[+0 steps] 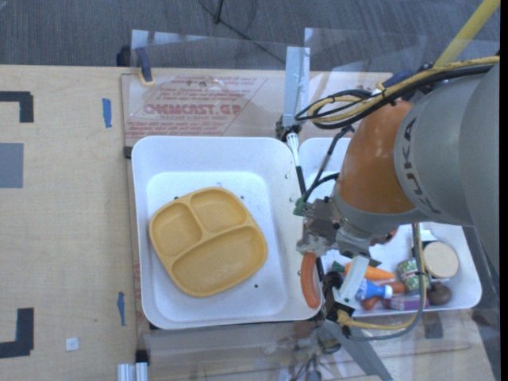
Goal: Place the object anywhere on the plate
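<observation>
Camera view showed the grey arm (444, 149) with its orange band reaching in from the right edge of the bench, over the right bin (468, 288). The gripper (317, 272) hung low at the left wall of this bin, near its front corner. A red-orange sausage-shaped object (309, 282) stood upright there, just beside the gripper's tip and close to the wall between the two bins; whether the tip was spread or pinching the object, I could not tell. The yellow plate (208, 240), with three compartments, lay in the middle of the left bin (151, 165), well apart from the object. Several small toy items (405, 284) lay crowded along the front edge of the right bin.
</observation>
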